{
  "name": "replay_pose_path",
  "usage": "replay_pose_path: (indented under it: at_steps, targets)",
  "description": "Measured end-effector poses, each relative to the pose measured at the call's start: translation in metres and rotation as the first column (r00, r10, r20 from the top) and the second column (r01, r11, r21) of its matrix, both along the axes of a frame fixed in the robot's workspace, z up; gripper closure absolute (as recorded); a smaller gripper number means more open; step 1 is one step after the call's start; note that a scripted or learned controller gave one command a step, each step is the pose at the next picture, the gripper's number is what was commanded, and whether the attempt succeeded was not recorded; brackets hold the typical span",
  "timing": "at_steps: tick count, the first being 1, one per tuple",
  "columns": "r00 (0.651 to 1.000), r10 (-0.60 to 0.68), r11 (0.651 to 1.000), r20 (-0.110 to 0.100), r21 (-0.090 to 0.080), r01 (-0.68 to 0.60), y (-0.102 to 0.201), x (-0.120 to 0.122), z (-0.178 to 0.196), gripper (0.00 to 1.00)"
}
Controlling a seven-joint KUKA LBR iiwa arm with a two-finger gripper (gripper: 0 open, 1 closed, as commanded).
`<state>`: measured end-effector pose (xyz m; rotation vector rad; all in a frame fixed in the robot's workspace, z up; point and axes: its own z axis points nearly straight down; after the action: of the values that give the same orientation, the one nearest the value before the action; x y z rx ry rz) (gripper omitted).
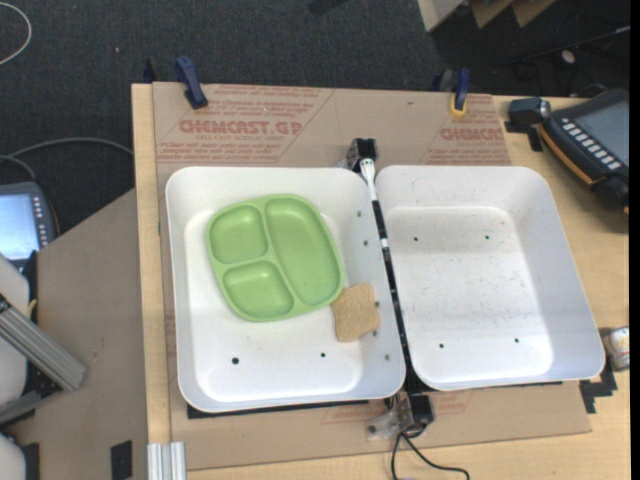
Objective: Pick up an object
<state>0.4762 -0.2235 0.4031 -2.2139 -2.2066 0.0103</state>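
— Gripper status? How wide, and is anything in it?
— Can't tell either; nothing here lets me judge it.
— So where are the candidates?
— Both are in the left bin (188, 298). The green divided plate (275, 258) lies flat, and a tan piece (355, 312), possibly a sponge or toy bread, touches its lower right corner.
— Progress?
— I'd say nothing is lifted yet. The approach, grasp and lift all remain. The right bin (560, 230) sits alongside.

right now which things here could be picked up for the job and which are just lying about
For the job:
green divided plate, left bin
tan sponge-like piece, left bin, at the plate's lower right edge

Just lying about:
blue clamp
yellow clamp
handheld control pendant
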Motion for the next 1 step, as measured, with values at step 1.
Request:
replay_pose_path:
  at_steps: [1]
  targets:
    - [0.999,0.011,1.0,0.035,-0.013,-0.011,0.047,0.0496,0.1408,1.0]
